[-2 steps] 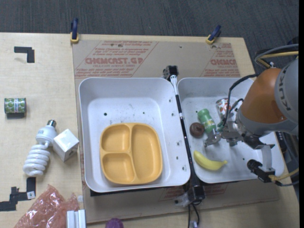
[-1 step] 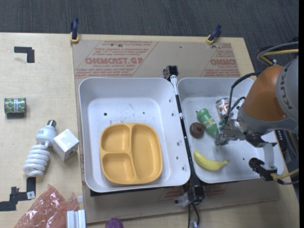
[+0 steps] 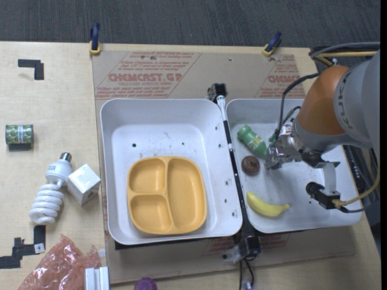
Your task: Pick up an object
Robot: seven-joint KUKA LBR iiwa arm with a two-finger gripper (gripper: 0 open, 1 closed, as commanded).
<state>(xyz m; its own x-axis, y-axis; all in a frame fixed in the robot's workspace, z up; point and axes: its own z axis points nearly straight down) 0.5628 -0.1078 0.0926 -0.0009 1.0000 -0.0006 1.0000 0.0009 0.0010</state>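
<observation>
- Since the view looks down at a slant, nearest first: pink mesh bag (image 3: pixel 66 261) at the bottom edge, off the bins, out of play.
- Lying loose on the bench to the left: spiral bulb (image 3: pixel 48 195), touching a small white cube (image 3: pixel 83 184); farther back a green can (image 3: pixel 19 135) on its side. Well apart from the arm, likely spare props.
- Sitting flat in the left bin (image 3: pixel 112 116): yellow divided tray (image 3: pixel 167 194), filling its nearer half, broad and shallow, probably awkward for two fingers.
- Resting near the front wall of the right bin (image 3: pixel 239 110): banana (image 3: pixel 267 206), free on all sides, an easy candidate.
- Farther in: brown round object (image 3: pixel 250 165), just beside a green bottle (image 3: pixel 251 140) lying tilted.
- Poised low in the right bin, just right of the brown object and bottle: gripper (image 3: pixel 275 157), seemingly lined up for one of them. Jaw spread impossible to tell; nothing visibly held.
- Behind the bins: two blue clamps (image 3: pixel 95 38) pinning the backing board.
</observation>
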